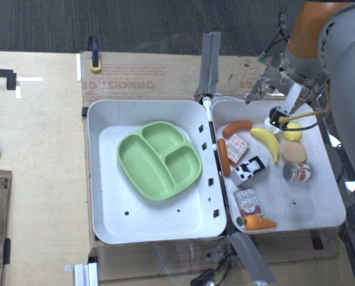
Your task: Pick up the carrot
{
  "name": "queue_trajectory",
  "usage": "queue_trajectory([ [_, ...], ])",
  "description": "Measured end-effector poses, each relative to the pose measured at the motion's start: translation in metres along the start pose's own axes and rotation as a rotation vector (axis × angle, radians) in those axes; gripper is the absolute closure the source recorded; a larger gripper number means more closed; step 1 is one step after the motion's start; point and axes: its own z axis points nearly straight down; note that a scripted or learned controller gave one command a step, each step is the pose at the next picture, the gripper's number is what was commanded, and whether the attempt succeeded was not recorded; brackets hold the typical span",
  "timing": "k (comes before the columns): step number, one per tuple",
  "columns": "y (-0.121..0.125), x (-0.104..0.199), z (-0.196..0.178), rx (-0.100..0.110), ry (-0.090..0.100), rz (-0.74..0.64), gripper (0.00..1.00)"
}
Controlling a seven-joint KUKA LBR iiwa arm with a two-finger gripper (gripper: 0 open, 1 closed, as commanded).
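Observation:
The carrot (259, 222) is orange with a green top and lies at the near left corner of the right bin (320, 216), just below a small printed packet (247, 200). My gripper (258, 93) hangs above the far edge of that bin, well away from the carrot and over the bin's back left part. Nothing is seen held in it.
In the right bin lie two sausages (237, 127) (223, 156), a banana (267, 142), a lemon (293, 132), a tan round thing (293, 154), a small can (297, 173), a black-and-white box (249, 168) and a second packet (235, 148). The left bin (105, 219) holds a green divided plate (159, 159).

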Motion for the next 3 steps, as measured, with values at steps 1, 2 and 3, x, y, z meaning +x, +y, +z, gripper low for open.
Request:
queue_trajectory([
  [1, 0.018, -0.028, 0.059, 0.001, 0.001, -0.394, 0.0],
  [2, 0.008, -0.011, 0.118, -0.003, 0.002, -0.673, 0.0],
  [3, 0.008, -0.014, 0.11, 0.004, -0.002, -0.669, 1.0],
])
